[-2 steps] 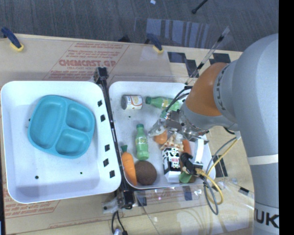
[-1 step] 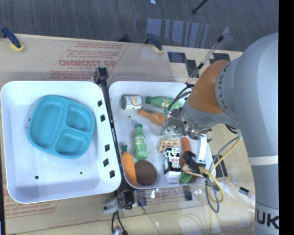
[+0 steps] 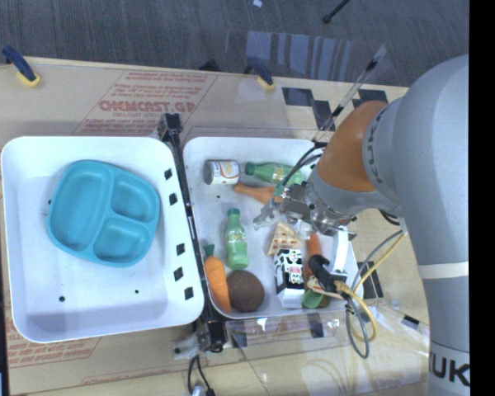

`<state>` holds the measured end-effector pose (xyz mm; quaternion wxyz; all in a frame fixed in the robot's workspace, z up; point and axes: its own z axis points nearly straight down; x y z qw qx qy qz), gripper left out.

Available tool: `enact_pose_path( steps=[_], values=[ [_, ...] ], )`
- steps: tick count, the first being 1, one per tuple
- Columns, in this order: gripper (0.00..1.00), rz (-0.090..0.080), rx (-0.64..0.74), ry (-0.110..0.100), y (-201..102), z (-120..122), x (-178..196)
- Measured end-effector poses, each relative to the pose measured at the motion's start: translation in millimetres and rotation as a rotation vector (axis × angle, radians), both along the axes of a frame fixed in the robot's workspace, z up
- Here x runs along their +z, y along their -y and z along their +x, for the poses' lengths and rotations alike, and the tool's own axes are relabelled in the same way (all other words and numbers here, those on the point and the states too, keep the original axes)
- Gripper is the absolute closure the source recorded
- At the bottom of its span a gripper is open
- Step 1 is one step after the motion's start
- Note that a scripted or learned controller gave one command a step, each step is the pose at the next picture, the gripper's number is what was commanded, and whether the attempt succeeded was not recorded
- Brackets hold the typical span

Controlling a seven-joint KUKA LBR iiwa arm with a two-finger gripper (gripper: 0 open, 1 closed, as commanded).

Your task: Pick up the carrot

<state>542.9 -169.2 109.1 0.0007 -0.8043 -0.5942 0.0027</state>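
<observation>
The carrot (image 3: 217, 279), orange with a green top, lies at the near left corner of the right bin (image 3: 196, 213), beside a brown round object (image 3: 246, 291). My gripper (image 3: 282, 210) hangs over the middle of that bin, right of and farther back than the carrot, and apart from it. It sits just above a yellow wedge (image 3: 283, 238) and close to a thin orange piece (image 3: 256, 193). The wrist hides part of the bin's right side.
The right bin also holds a can (image 3: 223, 172), a lying green bottle (image 3: 272, 172), a small upright green bottle (image 3: 236, 239), a cow-patterned carton (image 3: 290, 271) and another orange item (image 3: 313, 244). A blue divided plate (image 3: 105, 211) lies in the left bin (image 3: 25, 304).
</observation>
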Motion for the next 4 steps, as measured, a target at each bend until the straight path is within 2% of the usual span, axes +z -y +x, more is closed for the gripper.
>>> enact_pose_path(
  steps=[1,2,3,4],
  values=[
    [0.0,0.001,-0.205,0.0,2.7,45.2,24.9],
    [0.0,0.007,-0.043,-0.005,7.5,62.8,-18.0],
    [1.0,0.008,-0.033,-0.01,6.0,63.5,-7.1],
    [0.0,0.008,-0.031,-0.01,5.7,63.6,-7.3]
  ],
)
